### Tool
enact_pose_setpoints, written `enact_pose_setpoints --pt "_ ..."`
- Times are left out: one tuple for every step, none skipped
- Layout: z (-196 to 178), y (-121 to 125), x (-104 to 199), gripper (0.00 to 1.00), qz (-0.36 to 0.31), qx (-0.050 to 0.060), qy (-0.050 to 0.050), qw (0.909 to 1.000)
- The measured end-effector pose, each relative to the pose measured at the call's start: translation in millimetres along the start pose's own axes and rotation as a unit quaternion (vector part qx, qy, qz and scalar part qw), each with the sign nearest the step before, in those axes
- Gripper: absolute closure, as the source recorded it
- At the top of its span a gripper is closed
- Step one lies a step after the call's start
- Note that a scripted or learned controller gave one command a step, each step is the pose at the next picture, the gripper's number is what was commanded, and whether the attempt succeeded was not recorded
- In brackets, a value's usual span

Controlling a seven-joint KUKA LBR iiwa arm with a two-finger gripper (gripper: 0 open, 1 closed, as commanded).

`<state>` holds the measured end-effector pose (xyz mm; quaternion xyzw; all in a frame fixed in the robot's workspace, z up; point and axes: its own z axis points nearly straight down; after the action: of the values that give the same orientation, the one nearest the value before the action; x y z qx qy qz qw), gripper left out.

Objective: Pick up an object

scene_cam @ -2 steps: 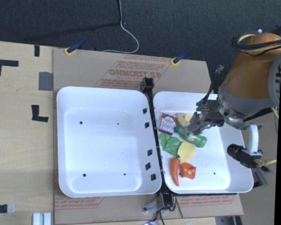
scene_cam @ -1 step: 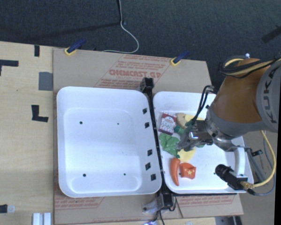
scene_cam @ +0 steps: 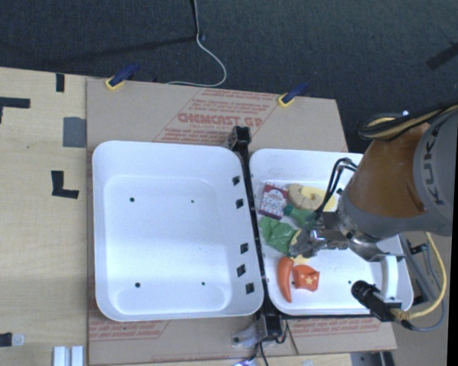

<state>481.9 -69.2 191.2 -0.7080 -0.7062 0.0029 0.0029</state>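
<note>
I can't tell the fingers' state; gripper [scene_cam: 311, 244] sits in clutter, green item [scene_cam: 278, 233] beside, tomato [scene_cam: 306, 278] just below. Risk: snagging two or slipping off.

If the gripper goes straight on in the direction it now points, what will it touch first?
Probably the green leafy toy: the gripper points down and to the picture's left, right over it. The red tomato-like piece lies close by, and depth is unclear from this slanted view.

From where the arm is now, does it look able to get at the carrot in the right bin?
Probably yes. The carrot lies uncovered beside the red piece, just below the tool, with nothing lying over it.
</note>
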Motion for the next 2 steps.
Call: enact_pose_setpoints --pt "7 80 74 1.0 -0.006 -0.005 0.001 1.0" --pt "-46 131 90 1.0 -0.003 -0.008 0.0 1.0"
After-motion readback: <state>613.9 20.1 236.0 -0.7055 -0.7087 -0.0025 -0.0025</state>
